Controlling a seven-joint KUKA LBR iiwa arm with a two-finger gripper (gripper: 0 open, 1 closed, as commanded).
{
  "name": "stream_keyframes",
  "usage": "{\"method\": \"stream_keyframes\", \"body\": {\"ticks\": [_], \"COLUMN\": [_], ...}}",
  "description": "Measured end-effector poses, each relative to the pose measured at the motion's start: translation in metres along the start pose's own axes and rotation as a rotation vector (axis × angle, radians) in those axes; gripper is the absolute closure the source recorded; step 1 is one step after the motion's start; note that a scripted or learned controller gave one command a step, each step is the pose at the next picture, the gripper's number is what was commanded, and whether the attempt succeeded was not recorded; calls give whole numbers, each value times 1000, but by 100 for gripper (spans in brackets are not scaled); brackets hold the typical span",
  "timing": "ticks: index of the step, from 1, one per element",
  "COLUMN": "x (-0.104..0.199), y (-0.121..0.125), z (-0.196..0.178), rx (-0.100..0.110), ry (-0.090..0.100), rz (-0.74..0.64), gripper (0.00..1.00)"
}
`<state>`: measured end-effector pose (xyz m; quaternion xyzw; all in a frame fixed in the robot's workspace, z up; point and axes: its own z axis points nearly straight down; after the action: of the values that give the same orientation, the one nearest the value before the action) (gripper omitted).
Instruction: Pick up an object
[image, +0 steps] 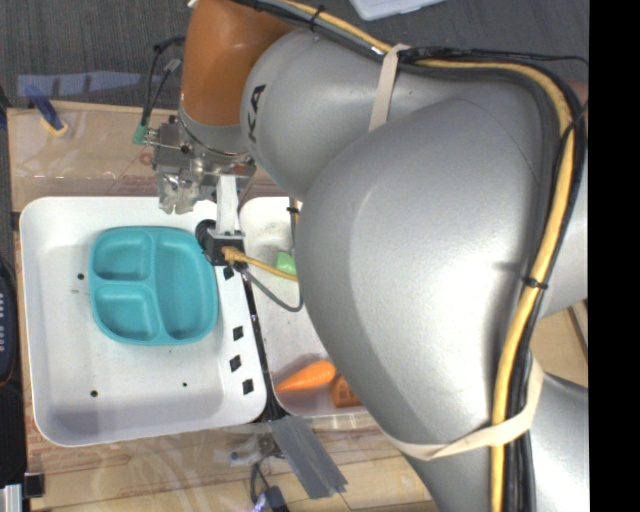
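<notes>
The arm (420, 250) is nearest the camera, a grey bulk covering most of the right bin (262, 225) and reaching across from the right, with its orange band (215, 60) above the wrist. Next in size is the left bin (130, 400), white and shallow, standing on the table (90, 130). In its upper half lies a teal divided tray (155, 285), flat, with three compartments and nothing visible in them. The end effector (180, 195) hangs at the far rim of the left bin, just beyond the tray's upper right corner; whether it is open or closed cannot be told from this angle, and nothing is seen in it. Smaller things lie in the visible sliver of the right bin: an orange object (308, 377) near the front edge and a small green object (287, 264) beside the dividing wall, both partly hidden by the arm.

The tray looks like the closest candidate. A good attempt would likely come down over one of its raised edges or inner ridges, since the flat floor gives little to pinch. The rim close by could foul a careless descent.
</notes>
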<state>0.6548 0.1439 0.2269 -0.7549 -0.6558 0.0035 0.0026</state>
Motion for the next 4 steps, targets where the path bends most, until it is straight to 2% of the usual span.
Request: {"method": "stream_keyframes", "body": {"ticks": [1,2,3,4], "x": [44,76,72,-89], "y": [-5,-8,-9,-62], "z": [137,56,84,35], "rx": [-4,-11,-2,-4], "ry": [1,6,1,3], "rz": [-3,340,724,950], "gripper": [100,100,100,100]}}
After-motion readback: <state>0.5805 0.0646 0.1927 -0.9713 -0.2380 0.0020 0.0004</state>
